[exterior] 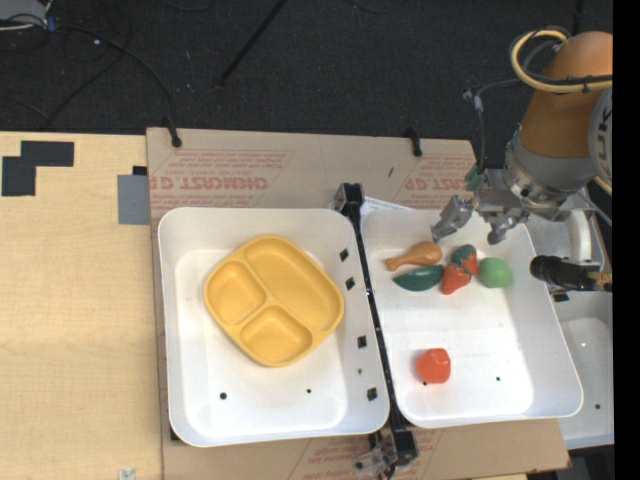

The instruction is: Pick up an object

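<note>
Right bin [540, 388] holds the candidates: a tan drumstick-shaped toy [415, 257], a dark green pod [417, 279], a red piece with a green top [458, 273], a light green ball [494, 272], and a red-orange lump [433, 365] lying alone nearer the front. The first four are bunched near the bin's back, several touching or nearly so. Left bin [190, 388] holds a yellow tray [273, 300] with three compartments.

Tool [476, 220] hovers above the back of the right bin, over the bunch. Fingers are apart, nothing between them. Nothing is lifted yet; the step in hand reads as the approach before descent.

Judgement on doing it well: the bunch is awkward, since a finger coming down between neighbours may push one aside or land on top of one. Best bets are the ball, at the bunch's right end with bare floor beyond it, or the lone lump, which has clearance all round. Centre the open fingers over one piece, descend straight, close low on its body.

Arm pose: enters from the right, orange band above the wrist, wrist pointing downward and slightly leftward toward the bin.
</note>
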Motion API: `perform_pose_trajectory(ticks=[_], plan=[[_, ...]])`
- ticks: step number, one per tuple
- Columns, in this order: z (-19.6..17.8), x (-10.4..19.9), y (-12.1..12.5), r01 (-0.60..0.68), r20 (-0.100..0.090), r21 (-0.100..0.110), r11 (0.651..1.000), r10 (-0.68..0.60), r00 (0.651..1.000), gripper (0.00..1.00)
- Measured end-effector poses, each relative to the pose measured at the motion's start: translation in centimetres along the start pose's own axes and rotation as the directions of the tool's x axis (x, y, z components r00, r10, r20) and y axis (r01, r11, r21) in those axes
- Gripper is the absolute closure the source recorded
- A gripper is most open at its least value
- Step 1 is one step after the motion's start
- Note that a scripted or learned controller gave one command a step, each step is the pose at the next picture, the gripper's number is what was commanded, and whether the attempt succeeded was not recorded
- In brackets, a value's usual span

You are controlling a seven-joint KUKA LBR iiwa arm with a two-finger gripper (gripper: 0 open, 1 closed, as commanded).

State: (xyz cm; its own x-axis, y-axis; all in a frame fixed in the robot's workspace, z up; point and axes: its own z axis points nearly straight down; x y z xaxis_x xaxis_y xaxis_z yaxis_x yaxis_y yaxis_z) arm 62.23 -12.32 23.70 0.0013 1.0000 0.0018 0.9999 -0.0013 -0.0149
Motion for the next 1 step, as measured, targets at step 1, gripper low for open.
perform_pose_trajectory(ticks=[1], plan=[[-0.75, 0.00, 0.22, 0.002, 0.001, -0.012, 1.000, -0.002, 1.000, 0.00]])
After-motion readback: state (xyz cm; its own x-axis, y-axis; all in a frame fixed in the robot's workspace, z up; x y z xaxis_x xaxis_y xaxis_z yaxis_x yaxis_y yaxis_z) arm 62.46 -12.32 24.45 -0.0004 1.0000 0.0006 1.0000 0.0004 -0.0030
